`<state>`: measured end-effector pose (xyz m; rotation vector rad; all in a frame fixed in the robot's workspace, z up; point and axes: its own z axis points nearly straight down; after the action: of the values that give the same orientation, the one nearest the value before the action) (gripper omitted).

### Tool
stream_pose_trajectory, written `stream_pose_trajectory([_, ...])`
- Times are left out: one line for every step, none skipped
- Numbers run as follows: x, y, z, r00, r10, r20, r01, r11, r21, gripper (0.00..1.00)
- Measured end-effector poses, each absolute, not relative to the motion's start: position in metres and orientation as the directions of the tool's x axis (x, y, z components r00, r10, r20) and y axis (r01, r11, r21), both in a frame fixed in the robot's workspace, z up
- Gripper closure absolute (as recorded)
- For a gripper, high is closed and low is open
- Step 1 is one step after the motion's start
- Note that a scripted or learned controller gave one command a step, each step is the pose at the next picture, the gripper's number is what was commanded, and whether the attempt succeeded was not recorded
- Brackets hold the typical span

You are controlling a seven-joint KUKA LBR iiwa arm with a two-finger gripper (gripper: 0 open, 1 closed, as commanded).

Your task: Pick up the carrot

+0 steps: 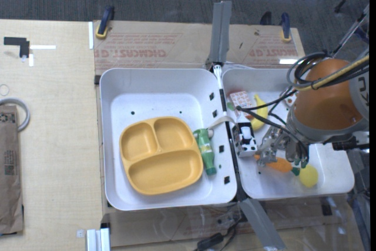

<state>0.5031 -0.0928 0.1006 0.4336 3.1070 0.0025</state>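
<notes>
Camera view, two bins, one carrot [281, 166] (right bin), one pincer [276, 154] above, grip state unclear.

Grey arm reaching in from the right, orange band [326, 97] bulging above the wrist and lying over the right bin's [335, 188] far-right part. Black cables looping across the top of that band. Gripper [276, 153] pointing down and to the left, low over the bin floor toward its near edge, roughly midway between its left and right walls. Metal fingers blurred against the clutter; spread not readable.
</notes>
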Motion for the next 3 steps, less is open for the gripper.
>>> stream_pose_trajectory([0.532, -0.079, 0.191, -0.653, 0.757, -0.002, 0.757, 0.653, 0.000, 1.00])
stream_pose_trajectory([0.532, -0.079, 0.191, -0.653, 0.758, -0.002, 0.758, 0.653, 0.000, 0.00])
stream_pose_trajectory([0.490, -0.072, 0.191, -0.712, 0.702, 0.000, 0.702, 0.712, -0.002, 0.00])
